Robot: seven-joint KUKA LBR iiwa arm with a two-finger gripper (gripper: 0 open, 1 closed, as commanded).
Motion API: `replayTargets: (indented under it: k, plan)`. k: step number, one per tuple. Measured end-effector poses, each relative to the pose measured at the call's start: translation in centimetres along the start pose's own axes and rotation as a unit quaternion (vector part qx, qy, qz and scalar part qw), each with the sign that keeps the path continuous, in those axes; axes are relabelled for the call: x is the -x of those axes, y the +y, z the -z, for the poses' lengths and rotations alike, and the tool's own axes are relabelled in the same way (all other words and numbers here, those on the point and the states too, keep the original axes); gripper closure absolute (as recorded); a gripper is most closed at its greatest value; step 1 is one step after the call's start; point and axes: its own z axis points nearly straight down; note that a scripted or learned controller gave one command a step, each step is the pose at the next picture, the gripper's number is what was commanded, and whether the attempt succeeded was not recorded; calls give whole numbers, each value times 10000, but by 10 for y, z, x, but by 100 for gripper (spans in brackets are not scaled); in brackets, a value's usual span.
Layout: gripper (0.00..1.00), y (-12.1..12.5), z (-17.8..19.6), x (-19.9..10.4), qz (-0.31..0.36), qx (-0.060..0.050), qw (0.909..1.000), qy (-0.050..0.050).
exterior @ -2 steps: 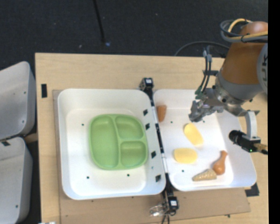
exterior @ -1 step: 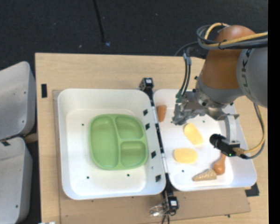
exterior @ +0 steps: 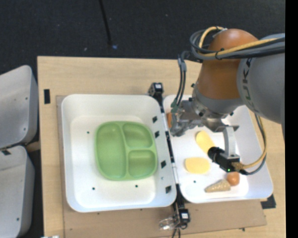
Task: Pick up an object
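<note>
The right bin (exterior: 256, 180) holds a yellow oval piece (exterior: 204, 141), a flatter yellow piece (exterior: 197, 165), a tan cone-shaped piece (exterior: 217, 186) and a small orange ball (exterior: 233, 179). My gripper (exterior: 179, 123) hangs low over the bin's upper left corner, close to the wall between the bins. It is left of the yellow oval piece, and the wrist above hides much of it. A sliver of something orange (exterior: 169, 118) shows just left of the gripper at the bin's edge.
A green divided plate (exterior: 125, 150) lies in the middle of the left bin (exterior: 79, 192). The arm's orange band (exterior: 223, 68) and grey body cover the right bin's upper part. A black cable unit (exterior: 223, 158) hangs over the bin near the ball.
</note>
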Motion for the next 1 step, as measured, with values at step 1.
replayTargets:
  k: [1]
  plan:
    - [100, -2, -4, -58, 5, -6, 10000, 0]
